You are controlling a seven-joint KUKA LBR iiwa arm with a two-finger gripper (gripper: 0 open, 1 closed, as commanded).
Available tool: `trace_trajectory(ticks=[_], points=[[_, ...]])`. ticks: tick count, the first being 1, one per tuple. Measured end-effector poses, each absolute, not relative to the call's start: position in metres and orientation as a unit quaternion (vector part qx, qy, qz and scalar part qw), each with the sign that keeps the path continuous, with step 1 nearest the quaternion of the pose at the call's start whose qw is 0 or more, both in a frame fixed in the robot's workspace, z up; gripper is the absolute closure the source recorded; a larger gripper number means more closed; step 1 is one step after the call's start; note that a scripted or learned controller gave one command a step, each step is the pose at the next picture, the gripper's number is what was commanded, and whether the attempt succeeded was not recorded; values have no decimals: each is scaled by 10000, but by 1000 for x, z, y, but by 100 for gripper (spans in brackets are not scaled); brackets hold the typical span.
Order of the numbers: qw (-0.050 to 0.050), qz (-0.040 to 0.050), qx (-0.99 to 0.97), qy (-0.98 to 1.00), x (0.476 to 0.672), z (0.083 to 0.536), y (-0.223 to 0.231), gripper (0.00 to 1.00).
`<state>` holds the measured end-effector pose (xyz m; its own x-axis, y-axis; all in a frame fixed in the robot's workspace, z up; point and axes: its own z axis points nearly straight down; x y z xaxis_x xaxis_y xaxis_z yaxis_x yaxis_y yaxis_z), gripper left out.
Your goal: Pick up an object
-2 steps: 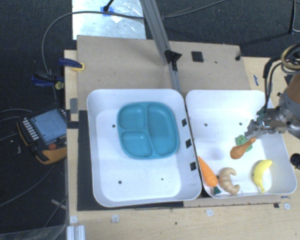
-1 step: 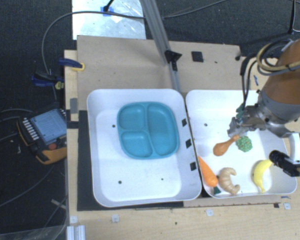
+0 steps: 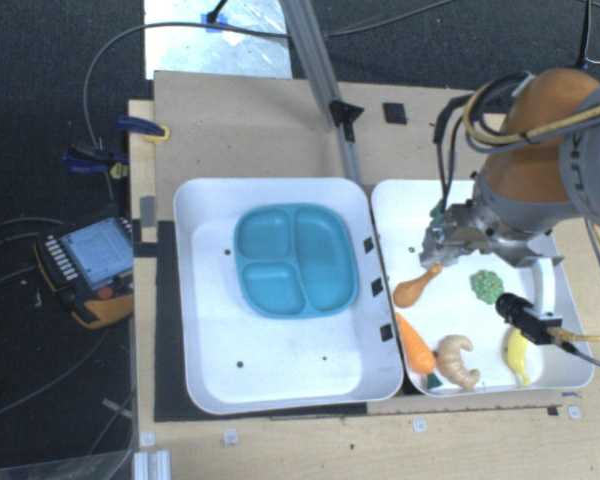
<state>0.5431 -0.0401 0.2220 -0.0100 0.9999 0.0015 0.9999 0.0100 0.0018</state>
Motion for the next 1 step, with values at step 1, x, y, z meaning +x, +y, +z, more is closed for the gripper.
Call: trace_trajectory(ticks=[1], points=[[10, 23, 7034, 7108, 565, 234, 7, 100]])
